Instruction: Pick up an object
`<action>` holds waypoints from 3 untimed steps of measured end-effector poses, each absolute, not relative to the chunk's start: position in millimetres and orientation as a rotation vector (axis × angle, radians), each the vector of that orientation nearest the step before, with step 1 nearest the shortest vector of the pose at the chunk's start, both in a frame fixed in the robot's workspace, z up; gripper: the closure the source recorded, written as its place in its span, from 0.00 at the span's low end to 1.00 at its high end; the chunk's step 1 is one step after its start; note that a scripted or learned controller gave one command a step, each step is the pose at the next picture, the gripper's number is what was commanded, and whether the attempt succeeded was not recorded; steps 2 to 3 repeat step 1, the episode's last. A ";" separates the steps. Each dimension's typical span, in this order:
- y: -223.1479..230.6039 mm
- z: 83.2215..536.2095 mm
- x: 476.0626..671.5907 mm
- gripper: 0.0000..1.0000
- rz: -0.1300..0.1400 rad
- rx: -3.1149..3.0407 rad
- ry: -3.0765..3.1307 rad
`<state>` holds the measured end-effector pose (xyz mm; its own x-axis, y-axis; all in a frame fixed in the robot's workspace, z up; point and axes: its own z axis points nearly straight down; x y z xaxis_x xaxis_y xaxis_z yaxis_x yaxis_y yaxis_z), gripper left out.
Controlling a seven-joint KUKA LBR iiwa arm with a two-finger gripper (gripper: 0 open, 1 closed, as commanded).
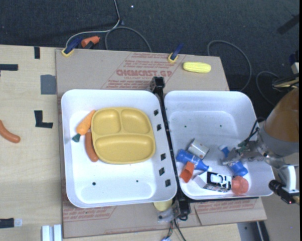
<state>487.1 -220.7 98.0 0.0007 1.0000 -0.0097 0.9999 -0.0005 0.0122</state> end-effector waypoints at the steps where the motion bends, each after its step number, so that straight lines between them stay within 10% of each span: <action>1: -133.6 124.7 551.1 1.00 0.009 2.209 2.234; 3: -133.6 124.7 551.1 1.00 0.009 2.209 2.234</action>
